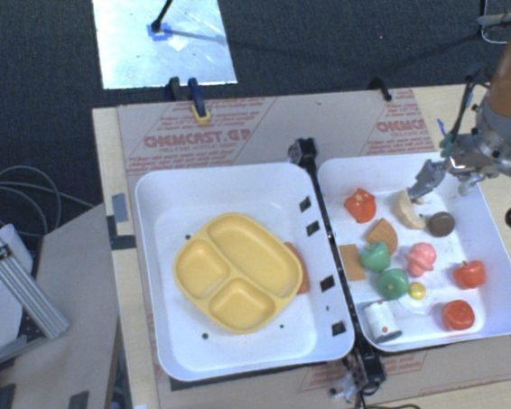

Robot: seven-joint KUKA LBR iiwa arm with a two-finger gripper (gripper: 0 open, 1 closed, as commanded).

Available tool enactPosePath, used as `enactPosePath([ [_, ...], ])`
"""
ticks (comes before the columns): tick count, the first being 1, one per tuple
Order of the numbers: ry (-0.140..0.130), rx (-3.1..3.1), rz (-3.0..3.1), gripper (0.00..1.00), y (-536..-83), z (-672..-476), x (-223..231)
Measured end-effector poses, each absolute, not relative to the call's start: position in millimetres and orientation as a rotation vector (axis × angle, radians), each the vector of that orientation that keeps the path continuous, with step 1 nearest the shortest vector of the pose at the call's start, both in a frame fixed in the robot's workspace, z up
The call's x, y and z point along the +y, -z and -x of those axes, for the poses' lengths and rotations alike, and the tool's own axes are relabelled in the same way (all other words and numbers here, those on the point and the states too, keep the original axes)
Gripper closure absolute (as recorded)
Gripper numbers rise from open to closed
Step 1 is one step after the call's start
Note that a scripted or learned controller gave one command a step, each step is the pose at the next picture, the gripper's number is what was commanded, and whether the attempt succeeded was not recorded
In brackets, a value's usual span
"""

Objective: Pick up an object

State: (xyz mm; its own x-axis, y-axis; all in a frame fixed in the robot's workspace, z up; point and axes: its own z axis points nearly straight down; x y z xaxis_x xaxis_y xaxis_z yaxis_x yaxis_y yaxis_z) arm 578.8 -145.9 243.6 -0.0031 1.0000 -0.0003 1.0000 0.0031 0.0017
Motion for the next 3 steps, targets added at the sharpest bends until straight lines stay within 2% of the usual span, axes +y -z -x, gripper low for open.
enactPosePath([
  [1, -0.022, 2.218, -2.2, 0.0, -469, -541.1, -100],
  [2, -0.003, 2.224, -2.214, 0.0, -458, -540.9, -101],
  [3, -0.018, 2.233, -2.201, 0.0, -530, -485.2, 2],
])
